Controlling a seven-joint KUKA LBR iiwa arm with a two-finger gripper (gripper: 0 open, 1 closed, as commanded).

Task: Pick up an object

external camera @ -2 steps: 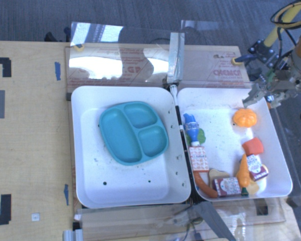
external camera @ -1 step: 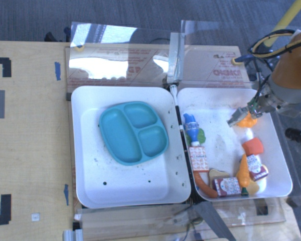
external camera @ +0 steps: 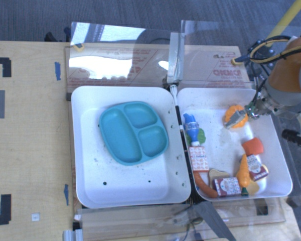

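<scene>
My gripper (external camera: 239, 117) reaches in from the right over the back of the right bin (external camera: 283, 157). Its grey fingers (external camera: 235, 120) sit on either side of a small orange object (external camera: 233, 113), shut on it. Whether the orange object still rests on the bin floor I cannot tell. The arm's orange band (external camera: 286, 74) is just above and to the right.
The right bin also holds a blue bottle (external camera: 191, 127), a green piece (external camera: 201, 135), a red-and-white packet (external camera: 198, 158), a red-orange block (external camera: 253, 146), a carrot (external camera: 244, 170), a red box (external camera: 227, 186) and a sausage (external camera: 204, 187). A teal divided plate (external camera: 134, 132) lies in the left bin (external camera: 90, 185).
</scene>
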